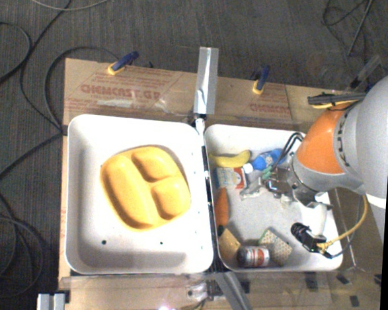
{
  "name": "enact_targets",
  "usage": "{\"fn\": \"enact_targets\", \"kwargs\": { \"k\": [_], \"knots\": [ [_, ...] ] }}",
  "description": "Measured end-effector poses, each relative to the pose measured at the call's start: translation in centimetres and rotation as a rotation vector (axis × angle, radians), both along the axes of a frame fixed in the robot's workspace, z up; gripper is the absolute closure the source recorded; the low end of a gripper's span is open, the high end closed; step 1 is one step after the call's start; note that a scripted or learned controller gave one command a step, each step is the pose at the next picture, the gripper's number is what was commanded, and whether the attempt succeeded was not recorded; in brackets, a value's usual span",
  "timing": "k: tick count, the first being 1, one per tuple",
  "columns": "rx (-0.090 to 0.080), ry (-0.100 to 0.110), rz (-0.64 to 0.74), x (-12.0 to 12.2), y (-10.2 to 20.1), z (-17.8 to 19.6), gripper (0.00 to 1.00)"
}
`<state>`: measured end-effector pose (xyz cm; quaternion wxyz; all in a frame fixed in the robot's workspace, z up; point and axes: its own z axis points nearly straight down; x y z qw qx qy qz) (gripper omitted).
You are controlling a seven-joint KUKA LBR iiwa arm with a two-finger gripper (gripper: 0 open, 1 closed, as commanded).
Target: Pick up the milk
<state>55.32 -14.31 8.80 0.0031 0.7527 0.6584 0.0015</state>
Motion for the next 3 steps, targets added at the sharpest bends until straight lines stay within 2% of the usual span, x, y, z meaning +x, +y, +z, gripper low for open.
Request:
{"fn": "enact_targets", "kwargs": {
  "k": [1,2,3],
  "knots": [
    [0.0,0.009,-0.023,1.3,7.0,9.5,0.0],
    [0.002,0.009,0.217,-5.4,-0.4,0.5,0.0],
    [0.001,0.009,0.237,2.6,4.8,6.8,0.0]
  ]
}}
